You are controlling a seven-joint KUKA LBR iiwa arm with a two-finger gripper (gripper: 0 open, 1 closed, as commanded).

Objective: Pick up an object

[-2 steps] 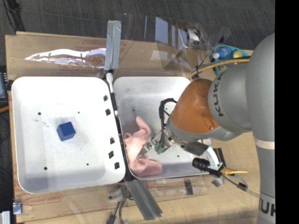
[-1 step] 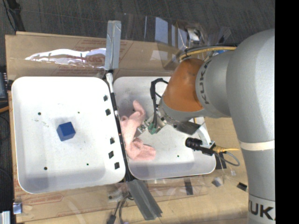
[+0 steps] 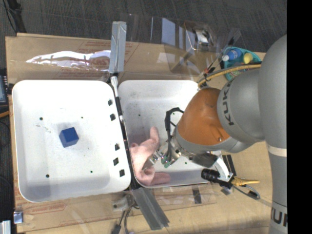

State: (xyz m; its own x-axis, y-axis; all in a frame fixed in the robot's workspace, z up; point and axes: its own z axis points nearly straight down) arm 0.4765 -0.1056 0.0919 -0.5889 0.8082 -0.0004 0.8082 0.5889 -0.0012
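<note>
Slanted overhead view of a cardboard-covered bench [image 3: 63, 206] bearing two shallow white bins side by side. At the near edge, grey tape strips [image 3: 151, 208] cross the bench just below the seam where the bins meet.

In the near left corner of the right bin [image 3: 146, 94], a soft pink cloth [image 3: 142, 165] lies bunched against the wall by the divider. One lobe of it reaches up and away from the heap. The gripper [image 3: 160, 158] is down inside this bin at the cloth's right edge, its metal tip touching or just beside the pink fabric. Whether it is open, closed or has hold of the cloth cannot be told.

Behind the gripper, the grey arm [image 3: 253, 106] with its orange band [image 3: 202, 118] reaches in from the right and covers the right part of that bin.

To the left, the left bin [image 3: 29, 96] holds a small blue cube [image 3: 68, 136]. It sits alone, left of the bin's middle and well apart from the gripper. A row of small black clips [image 3: 117, 147] runs along the wall between the two bins.

Beyond the bins lies more cardboard under a glossy clear sheet [image 3: 68, 60]. A grey upright strip [image 3: 117, 45] stands over the seam, and dark floor [image 3: 58, 4] fills the far edge
</note>
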